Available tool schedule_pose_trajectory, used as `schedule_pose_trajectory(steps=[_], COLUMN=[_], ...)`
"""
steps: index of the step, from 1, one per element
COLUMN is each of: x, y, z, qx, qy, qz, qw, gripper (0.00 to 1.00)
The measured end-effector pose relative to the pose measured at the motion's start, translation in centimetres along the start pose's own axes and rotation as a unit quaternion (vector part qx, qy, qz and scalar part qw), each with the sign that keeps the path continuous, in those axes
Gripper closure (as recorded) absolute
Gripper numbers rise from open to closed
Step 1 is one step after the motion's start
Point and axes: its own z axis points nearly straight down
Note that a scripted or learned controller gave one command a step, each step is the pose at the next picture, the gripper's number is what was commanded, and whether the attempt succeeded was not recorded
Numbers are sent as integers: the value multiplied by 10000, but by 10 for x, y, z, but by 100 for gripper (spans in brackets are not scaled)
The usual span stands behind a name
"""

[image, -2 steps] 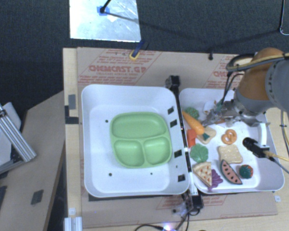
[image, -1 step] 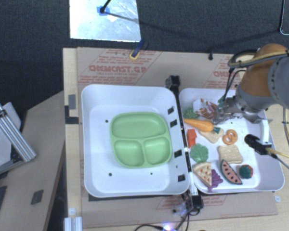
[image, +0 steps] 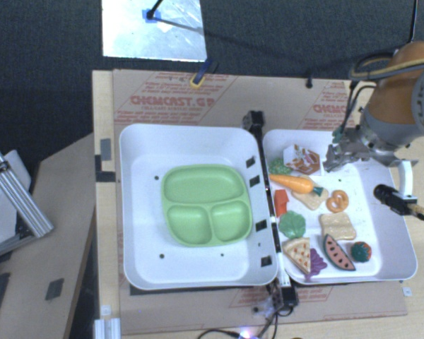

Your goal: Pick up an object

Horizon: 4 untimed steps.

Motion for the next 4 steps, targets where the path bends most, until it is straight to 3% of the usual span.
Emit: schedule_pose_trajectory(steps=[1, 2, 4], x=[0, 0, 112], y=[6, 7, -2], z=[-45, -63, -78], qx=[0, 16, 22], qy=[-1, 4, 18], qz=[-3, -2, -35], qw=[10000, 10000, 10000], gripper=[100, 100, 100])
